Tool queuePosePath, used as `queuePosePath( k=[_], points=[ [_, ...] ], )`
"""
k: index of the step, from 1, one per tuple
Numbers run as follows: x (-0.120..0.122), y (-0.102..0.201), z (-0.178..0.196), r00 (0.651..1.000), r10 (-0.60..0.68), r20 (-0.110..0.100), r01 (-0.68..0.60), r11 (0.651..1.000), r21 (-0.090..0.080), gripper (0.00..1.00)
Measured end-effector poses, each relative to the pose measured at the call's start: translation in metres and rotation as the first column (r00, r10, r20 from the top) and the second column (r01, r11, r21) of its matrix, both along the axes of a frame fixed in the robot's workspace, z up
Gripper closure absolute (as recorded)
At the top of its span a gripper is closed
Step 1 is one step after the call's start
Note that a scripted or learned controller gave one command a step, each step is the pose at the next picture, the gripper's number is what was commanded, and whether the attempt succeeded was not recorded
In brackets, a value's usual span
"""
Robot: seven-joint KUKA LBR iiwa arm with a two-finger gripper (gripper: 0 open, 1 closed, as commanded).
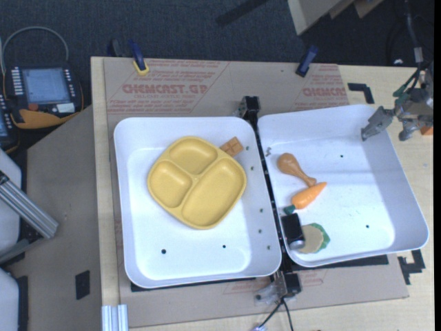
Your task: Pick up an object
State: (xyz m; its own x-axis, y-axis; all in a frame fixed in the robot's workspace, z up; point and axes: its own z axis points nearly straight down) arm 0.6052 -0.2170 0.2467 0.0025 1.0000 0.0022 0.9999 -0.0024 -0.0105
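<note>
We see the gripper [389, 124] over the right bin's [358, 243] far corner, fingers spread and holding nothing. The carrot [307, 196] lies near the divider; crowded by the drumstick [295, 167], it may slip.

The bench [200, 88] has a brown cardboard sheet on top, with red printed letters along its far part. Two shallow white bins lie directly on it, side by side and touching in the middle. The left bin [138, 247] is about square with round corners. The right bin [406, 219] reaches close to the right edge of the bench. At the far edge, a blue and yellow clamp [139, 59] sits on the left and a blue clamp [306, 61] more to the right.
</note>
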Motion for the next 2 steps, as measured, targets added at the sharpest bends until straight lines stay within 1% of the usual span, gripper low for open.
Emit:
queuePosePath(
  k=[1,2],
  points=[
    [0.002,0.0,0.006,1.0,0.003,0.01,-0.003,1.0,-0.003,0.0],
    [0.0,-0.001,-0.055,1.0,0.002,0.009,-0.002,1.0,-0.002,0.0]
  ],
)
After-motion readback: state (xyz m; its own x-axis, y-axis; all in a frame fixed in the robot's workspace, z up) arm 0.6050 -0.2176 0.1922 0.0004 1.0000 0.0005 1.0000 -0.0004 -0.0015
